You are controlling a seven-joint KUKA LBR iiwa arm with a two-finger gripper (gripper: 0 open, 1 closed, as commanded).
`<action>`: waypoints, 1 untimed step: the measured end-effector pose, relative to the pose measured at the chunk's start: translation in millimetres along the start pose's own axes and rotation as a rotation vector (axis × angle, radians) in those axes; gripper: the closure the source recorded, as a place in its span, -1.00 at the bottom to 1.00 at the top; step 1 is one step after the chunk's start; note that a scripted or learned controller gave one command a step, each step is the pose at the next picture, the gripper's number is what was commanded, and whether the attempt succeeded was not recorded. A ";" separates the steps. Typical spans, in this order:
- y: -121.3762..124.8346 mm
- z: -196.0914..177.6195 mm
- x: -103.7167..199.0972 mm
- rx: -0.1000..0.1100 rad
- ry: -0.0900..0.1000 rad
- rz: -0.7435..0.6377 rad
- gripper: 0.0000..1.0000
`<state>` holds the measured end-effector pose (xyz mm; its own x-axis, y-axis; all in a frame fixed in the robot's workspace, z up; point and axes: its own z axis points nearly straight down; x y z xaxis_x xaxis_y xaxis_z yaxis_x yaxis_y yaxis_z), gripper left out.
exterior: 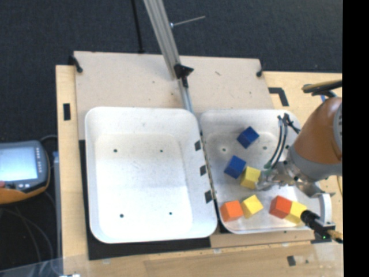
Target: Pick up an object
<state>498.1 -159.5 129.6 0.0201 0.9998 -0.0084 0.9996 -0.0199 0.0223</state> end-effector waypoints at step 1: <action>1.6 -10.4 -1.8 -0.008 -0.005 0.004 1.00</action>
